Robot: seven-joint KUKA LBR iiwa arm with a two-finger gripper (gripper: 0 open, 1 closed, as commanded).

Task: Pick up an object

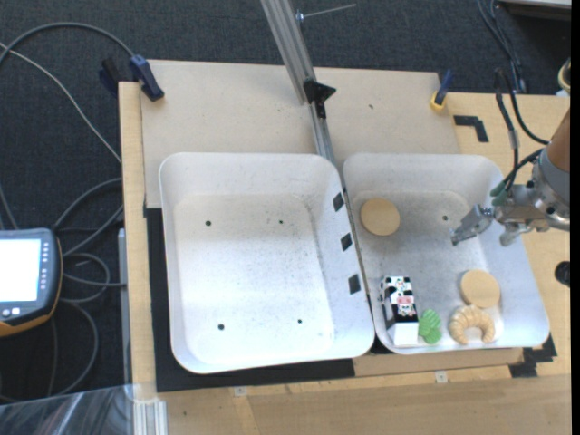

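Observation:
The right bin (426, 172) holds several small objects. A tan round disc (380, 217) lies near its left wall. A second tan disc (479, 287) sits at the lower right, with a croissant-shaped piece (475, 324) just below it. A black-and-white box (398, 299), a green piece (429, 326) and a white block (404, 333) crowd the front edge. My gripper (486, 233) hangs over the right side of this bin, above the second disc and right of the first. It is open with nothing between its fingers (466, 228).
The left bin (181, 188) stands beside the right one, separated by a divider with black clips (345, 241). A metal pole (288, 39) slants in from the top. Blue and yellow clamps (145, 75) grip the board's back corners. Cables (517, 107) hang near the arm.

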